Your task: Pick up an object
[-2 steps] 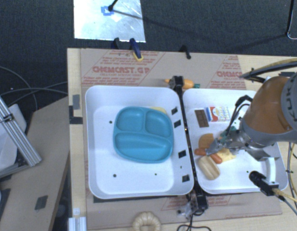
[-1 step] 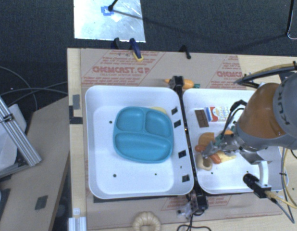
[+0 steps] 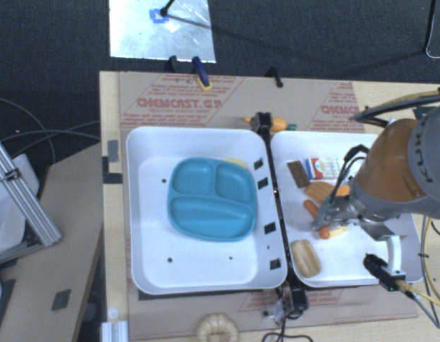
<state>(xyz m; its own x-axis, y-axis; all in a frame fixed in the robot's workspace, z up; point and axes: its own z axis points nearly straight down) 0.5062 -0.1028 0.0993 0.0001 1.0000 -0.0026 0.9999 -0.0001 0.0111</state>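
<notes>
Claw (image 3: 327, 219) is down in the right bin (image 3: 391, 273), among small orange toys (image 3: 310, 206); can't tell its grip. Blue plate (image 3: 211, 198) sits left.

Small orange carrot (image 3: 310, 207), right bin (image 3: 348, 269)

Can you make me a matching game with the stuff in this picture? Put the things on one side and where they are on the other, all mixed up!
Things:
1. blue divided plate
2. bread roll
3. gripper
4. blue clamp

Places:
A. front corner of the right bin
B. on the cardboard edge behind the bins
C. in the left bin
D. low over the small food items in the right bin

Pairs: 1-C, 2-A, 3-D, 4-B
</notes>
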